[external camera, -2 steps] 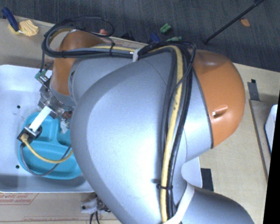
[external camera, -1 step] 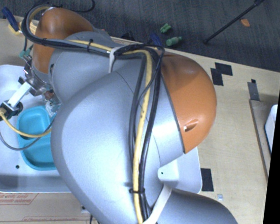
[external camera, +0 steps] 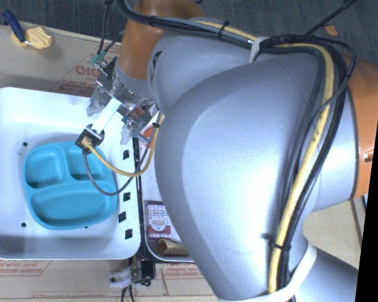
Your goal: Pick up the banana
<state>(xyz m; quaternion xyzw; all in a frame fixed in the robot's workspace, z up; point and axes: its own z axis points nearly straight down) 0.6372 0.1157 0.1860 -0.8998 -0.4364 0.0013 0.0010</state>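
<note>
**Over the left bin: gripper is hanging with no banana confirmed beneath it**

Above the left bin [external camera: 1, 108], the gripper [external camera: 114, 113] is hovering beside the bin's far wall, just beyond the blue divided tray [external camera: 65, 196]. Whether the pincer is apart or together cannot be told at this angle, and nothing is visibly being carried.

The banana's place cannot be told. The arm [external camera: 244, 154] is covering most of the right bin [external camera: 162, 252], so the fruit may be lying under it.

Risks, in my judgement:
- The program is possibly aiming at the wrong bin, and a descent here is likely closing on air or on the tray.
- A yellow cable [external camera: 114, 168] is drooping across the tray and could be mistaken for the fruit, or could be snagging the tray rim during a descent.
</note>
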